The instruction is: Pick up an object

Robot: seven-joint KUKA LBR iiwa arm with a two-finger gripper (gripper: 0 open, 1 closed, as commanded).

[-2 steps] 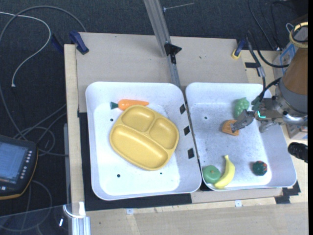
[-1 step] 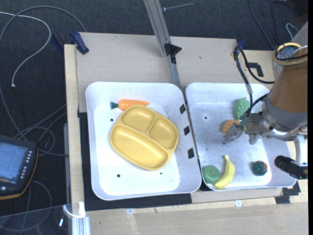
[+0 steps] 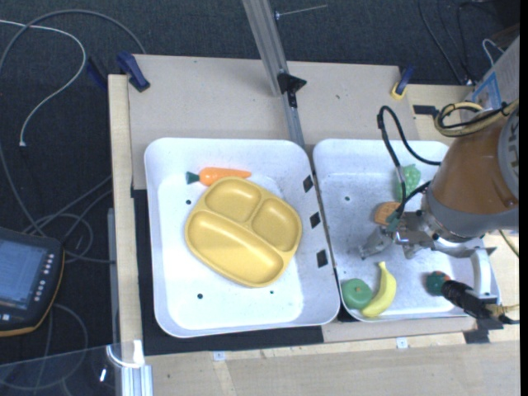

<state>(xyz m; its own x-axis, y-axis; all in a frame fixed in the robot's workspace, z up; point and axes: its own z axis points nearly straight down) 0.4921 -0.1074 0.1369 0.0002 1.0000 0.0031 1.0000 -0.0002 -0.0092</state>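
So you've got the arm (image 3: 474, 180) reaching in from the right over the right bin (image 3: 355, 159), with the fingers (image 3: 381, 242) down low near the middle of it. They look spread apart with nothing between them, though it's a bit murky down there.

The banana (image 3: 380, 289) lies just below the fingers, near the bin's front edge, and a green apple (image 3: 356, 292) is touching its left side. A small orange-brown thing (image 3: 384, 214) sits just above the fingers, and a green item (image 3: 407, 176) is further back, partly behind the arm.

Over in the left bin (image 3: 165, 221) you'll see a yellow divided plate (image 3: 242, 231) with a carrot (image 3: 219, 174) just behind it. Both bins sit on the worktop (image 3: 206, 97).
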